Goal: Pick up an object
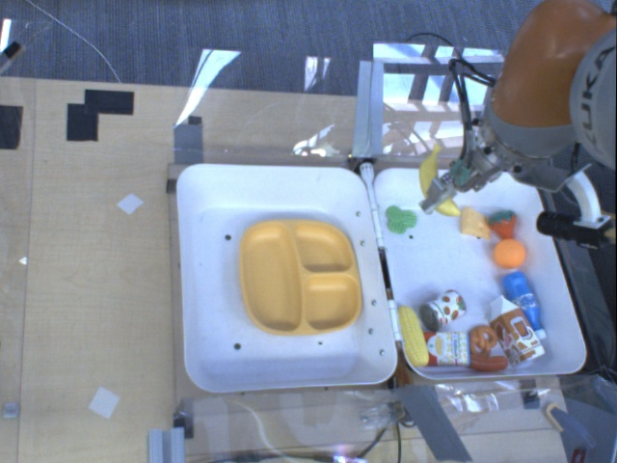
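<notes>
Two white bins side by side; landmark = the yellow divided plate sitting in the middle of the left bin.

Near edge first. Right of the plate, along the near wall of the right bin: a corn cob lying lengthwise just past the divider, then a red-and-white packet with a sausage beside it, and a brown-and-white snack carton at the near-right corner. Small round tin with a printed face sits just behind the packet. Blue bottle stands further right of the plate, touching the carton.

Mid bin: orange ball behind the bottle, close to it. Red-orange piece with a green top, looks like a toy strawberry or pepper, just behind the ball. Pale yellow wedge next to it on the plate side.

Far end: green leafy toy just right of the plate's far corner, near the divider. Yellow banana beyond it, up by the far wall, tilted.

Gripper hangs low at the banana's near end, just beside it, arm coming in from the right. Fingers too small and cluttered to read; cannot tell if the claw is parted, closed, or has anything pinched.
</notes>
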Available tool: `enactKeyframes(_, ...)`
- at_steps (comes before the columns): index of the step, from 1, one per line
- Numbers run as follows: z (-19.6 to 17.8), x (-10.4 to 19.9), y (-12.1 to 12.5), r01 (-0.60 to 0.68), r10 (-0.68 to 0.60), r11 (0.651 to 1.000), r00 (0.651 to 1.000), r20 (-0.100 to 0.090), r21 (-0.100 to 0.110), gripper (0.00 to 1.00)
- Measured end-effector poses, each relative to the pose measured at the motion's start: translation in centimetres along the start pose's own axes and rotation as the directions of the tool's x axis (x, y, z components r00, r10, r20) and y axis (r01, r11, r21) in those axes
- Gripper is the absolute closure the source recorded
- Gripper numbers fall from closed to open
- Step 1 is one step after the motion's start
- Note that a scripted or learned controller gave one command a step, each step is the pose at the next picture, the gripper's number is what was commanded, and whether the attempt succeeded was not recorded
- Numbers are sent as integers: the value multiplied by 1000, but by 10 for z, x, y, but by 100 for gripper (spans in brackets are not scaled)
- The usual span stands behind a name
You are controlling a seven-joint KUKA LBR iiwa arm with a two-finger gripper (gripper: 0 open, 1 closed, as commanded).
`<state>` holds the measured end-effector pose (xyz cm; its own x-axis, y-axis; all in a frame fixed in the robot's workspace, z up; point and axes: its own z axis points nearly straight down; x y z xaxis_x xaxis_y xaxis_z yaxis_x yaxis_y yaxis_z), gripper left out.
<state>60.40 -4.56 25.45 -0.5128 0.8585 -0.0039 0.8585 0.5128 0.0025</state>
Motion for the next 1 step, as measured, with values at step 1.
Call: enactKeyframes(1, 18, 19, -2, -427, 427, 904, 904, -2, 5, 100)
